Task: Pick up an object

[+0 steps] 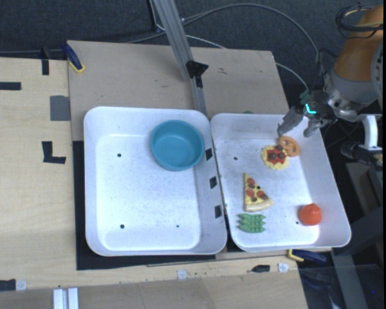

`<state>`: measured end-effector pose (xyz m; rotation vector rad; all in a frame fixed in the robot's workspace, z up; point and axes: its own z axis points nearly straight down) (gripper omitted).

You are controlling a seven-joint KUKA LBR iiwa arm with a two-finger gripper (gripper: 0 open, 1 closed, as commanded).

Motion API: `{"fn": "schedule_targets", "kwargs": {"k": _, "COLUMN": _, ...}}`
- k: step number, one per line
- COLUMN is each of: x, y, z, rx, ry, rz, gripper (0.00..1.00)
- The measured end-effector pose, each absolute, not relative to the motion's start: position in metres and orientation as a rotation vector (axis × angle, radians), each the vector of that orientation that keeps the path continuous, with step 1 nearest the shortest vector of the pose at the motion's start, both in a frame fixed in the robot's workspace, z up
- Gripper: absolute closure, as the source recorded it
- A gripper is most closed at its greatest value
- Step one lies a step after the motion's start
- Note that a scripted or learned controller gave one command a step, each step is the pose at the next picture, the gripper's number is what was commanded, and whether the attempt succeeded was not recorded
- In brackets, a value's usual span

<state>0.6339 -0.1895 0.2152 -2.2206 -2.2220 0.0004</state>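
Observation:
My gripper [298, 126] hangs over the far right part of the right bin [235, 134], its fingers spread open with nothing between them. Just below and left of it lie a small orange disc [289, 147] and a round yellow toy pizza with red toppings [275, 158], touching each other. Nearer the front lie a pizza slice [255, 194] and a green pea pod [251, 222]. A red-orange ball [310, 214] rests at the bin's front right. A blue bowl [176, 145] stands at the back of the left bin [116, 192].
A slanted metal post [180, 40] rises from behind the gap between the bins. Cables [257, 8] run across the dark floor behind the bench. The arm's orange band [360, 50] is at the right edge.

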Motion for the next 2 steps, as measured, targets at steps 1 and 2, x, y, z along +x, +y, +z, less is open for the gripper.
{"fn": "schedule_targets", "kwargs": {"k": 1, "x": 0.634, "y": -0.189, "z": 0.215, "rx": -2.221, "ry": -2.222, "rz": 0.001, "gripper": 0.0}}
{"fn": "schedule_targets", "kwargs": {"k": 2, "x": 0.635, "y": -0.199, "z": 0.165, "rx": -2.219, "ry": -2.219, "rz": 0.005, "gripper": 0.0}}
